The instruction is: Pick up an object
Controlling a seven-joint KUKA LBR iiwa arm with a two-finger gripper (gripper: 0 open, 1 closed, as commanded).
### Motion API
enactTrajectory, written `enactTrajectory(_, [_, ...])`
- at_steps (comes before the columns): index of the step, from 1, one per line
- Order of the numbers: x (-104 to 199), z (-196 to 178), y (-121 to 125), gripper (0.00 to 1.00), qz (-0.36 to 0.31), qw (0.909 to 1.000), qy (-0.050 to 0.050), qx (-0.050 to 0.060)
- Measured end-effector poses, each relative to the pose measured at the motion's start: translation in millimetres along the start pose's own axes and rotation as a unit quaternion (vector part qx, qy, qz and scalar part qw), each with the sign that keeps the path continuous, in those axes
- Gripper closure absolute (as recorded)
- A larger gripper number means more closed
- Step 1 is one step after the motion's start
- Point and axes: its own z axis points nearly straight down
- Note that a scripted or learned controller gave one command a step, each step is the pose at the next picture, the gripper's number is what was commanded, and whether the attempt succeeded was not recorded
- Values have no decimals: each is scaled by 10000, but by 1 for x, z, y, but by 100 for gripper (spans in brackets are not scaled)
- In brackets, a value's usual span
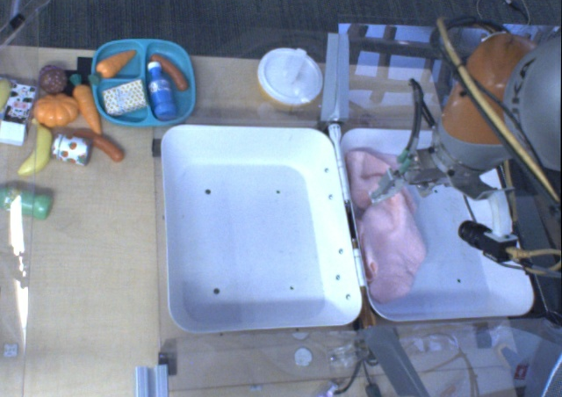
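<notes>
A pink, soft, lumpy object (392, 241) lies along the left side of the right bin (479, 294), reaching from near the bin's far wall to near its front. My gripper (387, 187) reaches in from the right and points left, its tip right over the upper part of the pink object, touching it or just above it. The grey wrist and orange band (479, 97) sit behind it to the right. The slant of the view hides how the gripper's tip stands on the pink object.
The left bin (255, 228) adjoins the right one. A black part with cables (481, 237) hangs over the right bin's right side. On the bench behind stand a white lidded cup (290, 76) and a blue divided plate (145, 83) with toy food; more toys (61, 127) lie far left.
</notes>
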Motion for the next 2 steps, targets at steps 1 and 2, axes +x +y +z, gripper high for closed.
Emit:
enactTrajectory(1, [-47, 96, 34, 0, -168, 9998, -17, -46])
enactTrajectory(2, [-46, 84, 37, 100, -197, 9998, -25, -75])
